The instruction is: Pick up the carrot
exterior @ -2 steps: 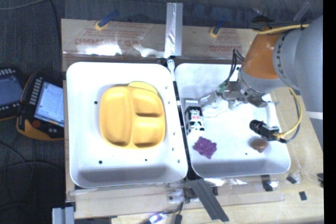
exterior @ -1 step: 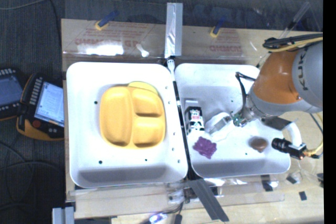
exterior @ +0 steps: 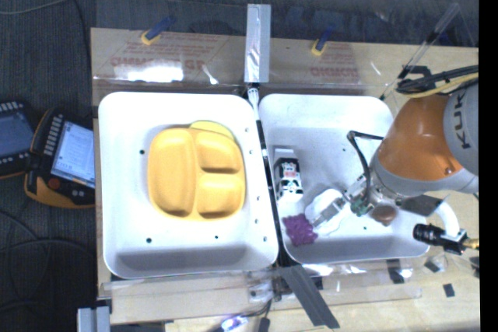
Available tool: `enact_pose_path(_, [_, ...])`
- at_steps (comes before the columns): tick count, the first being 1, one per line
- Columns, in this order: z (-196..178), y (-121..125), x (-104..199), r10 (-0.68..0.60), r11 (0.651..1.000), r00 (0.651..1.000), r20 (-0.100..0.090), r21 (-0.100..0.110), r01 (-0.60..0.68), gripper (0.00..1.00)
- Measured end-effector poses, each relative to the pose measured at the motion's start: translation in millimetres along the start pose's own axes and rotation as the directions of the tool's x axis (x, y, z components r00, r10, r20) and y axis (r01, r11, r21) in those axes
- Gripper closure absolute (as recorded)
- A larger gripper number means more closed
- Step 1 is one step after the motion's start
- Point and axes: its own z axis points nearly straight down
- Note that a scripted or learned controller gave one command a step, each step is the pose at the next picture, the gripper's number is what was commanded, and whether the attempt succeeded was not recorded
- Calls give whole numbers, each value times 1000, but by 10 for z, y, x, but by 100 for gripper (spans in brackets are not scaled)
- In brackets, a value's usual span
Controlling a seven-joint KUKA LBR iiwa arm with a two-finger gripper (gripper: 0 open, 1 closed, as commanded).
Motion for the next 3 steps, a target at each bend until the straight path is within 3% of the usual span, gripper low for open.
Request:
enact_pose_path(1, [-135, 32, -27, 1, 1000, 1000, 7, -9, -1, 100])
enact_pose_path(2, [-894, 959, 709, 322, 947, 947, -7, 12, -322, 100])
enact_pose_path(3, [-894, 958, 708, 322, 947, 947, -7, 12, -322, 0])
